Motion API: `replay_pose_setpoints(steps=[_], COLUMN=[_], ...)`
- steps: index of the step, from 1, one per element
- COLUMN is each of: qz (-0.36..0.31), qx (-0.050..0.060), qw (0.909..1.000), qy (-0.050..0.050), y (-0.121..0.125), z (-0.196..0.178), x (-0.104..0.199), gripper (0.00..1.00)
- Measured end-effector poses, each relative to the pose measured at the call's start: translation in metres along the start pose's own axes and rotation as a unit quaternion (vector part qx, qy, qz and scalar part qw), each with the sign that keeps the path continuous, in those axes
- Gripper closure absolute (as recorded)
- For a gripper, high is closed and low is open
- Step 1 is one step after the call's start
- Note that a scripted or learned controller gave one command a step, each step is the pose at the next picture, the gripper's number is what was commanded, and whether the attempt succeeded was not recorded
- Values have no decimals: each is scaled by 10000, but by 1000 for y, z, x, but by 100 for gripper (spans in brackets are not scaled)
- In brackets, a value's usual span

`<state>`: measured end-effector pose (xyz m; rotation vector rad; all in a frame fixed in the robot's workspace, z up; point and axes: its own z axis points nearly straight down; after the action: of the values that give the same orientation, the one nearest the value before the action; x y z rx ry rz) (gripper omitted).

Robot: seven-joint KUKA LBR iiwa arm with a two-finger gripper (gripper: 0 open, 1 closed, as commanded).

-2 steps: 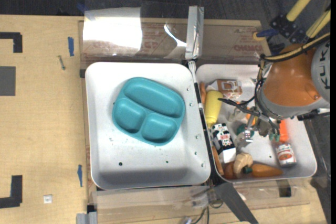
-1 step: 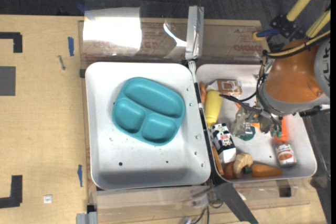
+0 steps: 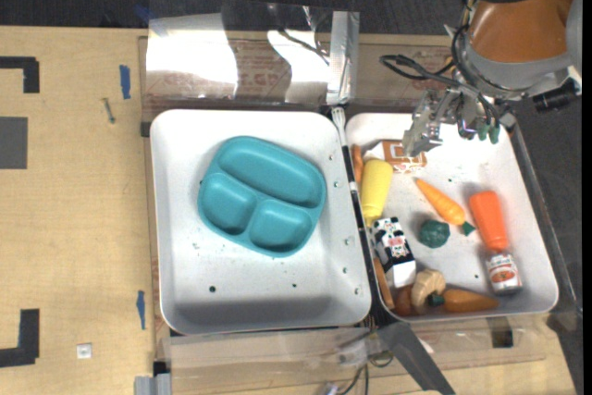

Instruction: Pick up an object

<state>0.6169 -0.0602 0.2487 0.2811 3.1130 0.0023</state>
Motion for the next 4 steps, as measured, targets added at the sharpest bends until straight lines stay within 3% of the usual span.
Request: replay_pose_setpoints(steps=[1,2,3,4], qz=[-233,-497,-499,-916], qx=[9,-4,-11,3], qw=[9997,9988,9988,9958], qy=[44,51,8,27], y=[-1,55,56,38], z=[14,9,-3,-17], x=[-41,4,2,-34], gripper=[100,100,100,100])
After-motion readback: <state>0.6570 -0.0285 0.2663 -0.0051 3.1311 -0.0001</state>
